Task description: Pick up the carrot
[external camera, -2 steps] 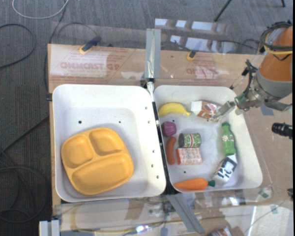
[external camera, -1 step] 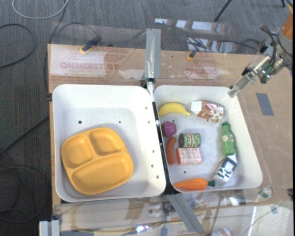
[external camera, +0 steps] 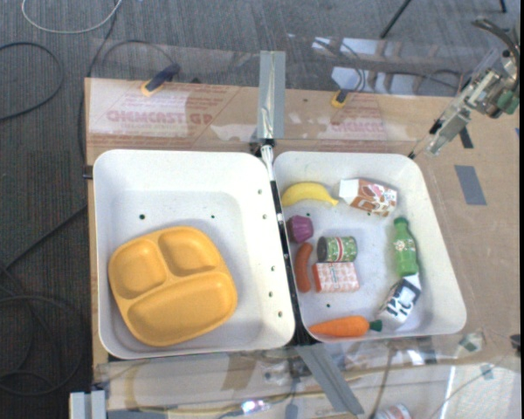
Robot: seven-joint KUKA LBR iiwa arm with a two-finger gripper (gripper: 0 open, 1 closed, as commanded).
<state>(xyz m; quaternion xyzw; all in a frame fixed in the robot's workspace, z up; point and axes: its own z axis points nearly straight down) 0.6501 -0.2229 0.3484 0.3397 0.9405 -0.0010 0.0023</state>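
Observation:
The carrot (external camera: 341, 327), orange with a small green top, lies flat along the front wall of the right bin (external camera: 437, 225), its green end pointing right. The gripper (external camera: 447, 131) hangs at the far upper right, outside the bins and beyond the right bin's back right corner. It is far from the carrot, with nothing seen in it.
Also in the right bin are a banana (external camera: 307, 194), a small carton (external camera: 368, 196), a purple vegetable (external camera: 300, 229), a red sausage (external camera: 304, 266), a can (external camera: 336, 249), a red box (external camera: 335, 277), a green bottle (external camera: 404, 246) and a black-and-white carton (external camera: 401, 301) close to the carrot's top. A yellow divided plate (external camera: 172, 284) sits in the left bin (external camera: 157, 177).

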